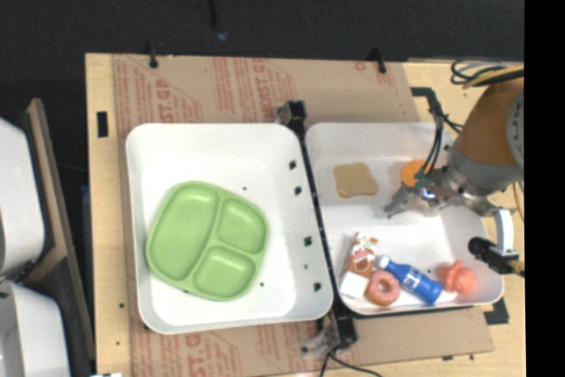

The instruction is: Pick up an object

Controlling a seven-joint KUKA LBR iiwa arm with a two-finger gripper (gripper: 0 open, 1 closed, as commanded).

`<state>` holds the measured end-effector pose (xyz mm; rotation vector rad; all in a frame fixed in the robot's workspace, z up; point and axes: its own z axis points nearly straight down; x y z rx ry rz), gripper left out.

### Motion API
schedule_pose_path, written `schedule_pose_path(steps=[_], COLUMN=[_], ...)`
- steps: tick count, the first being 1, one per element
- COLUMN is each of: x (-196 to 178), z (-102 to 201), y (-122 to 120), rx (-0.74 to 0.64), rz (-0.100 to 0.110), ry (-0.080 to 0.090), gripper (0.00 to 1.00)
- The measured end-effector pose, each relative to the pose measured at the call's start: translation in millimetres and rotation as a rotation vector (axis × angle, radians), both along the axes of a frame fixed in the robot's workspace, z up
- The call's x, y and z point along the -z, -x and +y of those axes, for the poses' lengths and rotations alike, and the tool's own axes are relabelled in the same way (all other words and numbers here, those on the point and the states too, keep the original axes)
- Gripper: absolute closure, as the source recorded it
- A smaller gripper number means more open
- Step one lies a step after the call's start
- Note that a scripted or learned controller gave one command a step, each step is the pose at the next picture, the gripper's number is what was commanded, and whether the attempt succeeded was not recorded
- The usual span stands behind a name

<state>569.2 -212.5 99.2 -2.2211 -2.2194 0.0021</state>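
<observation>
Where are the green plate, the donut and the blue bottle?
green plate (207, 240), camera view, middle divider.
donut (383, 288), camera view, pink ring.
blue bottle (415, 280), camera view, body.

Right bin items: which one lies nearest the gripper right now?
The small orange object, right beside the gripper at the bin's far side. The tan slice sits further left; donut and blue bottle lie along the near edge.

I see two white bins (141, 190) on a tan surface (106, 101) printed with red lettering. At nine o'clock lies a lime-green divided plate (207, 240). At four o'clock sit a tan toast slice (355, 180), an orange ball (410, 170), a pink doughnut (383, 288), a blue white-capped bottle (410, 278) and a coral-red piece (458, 277). The arm (490, 137) shows orange and grey.
</observation>
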Motion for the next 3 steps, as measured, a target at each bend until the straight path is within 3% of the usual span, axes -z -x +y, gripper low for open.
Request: schedule_pose_path(steps=[1, 3], x=[-12.4, -108.4], z=[-0.8, -0.9], y=[-0.9, -6.4], rx=[0.001, -0.001], rz=[-0.004, -0.007], ry=[0.001, 0.002], gripper=[1.0, 1.0])
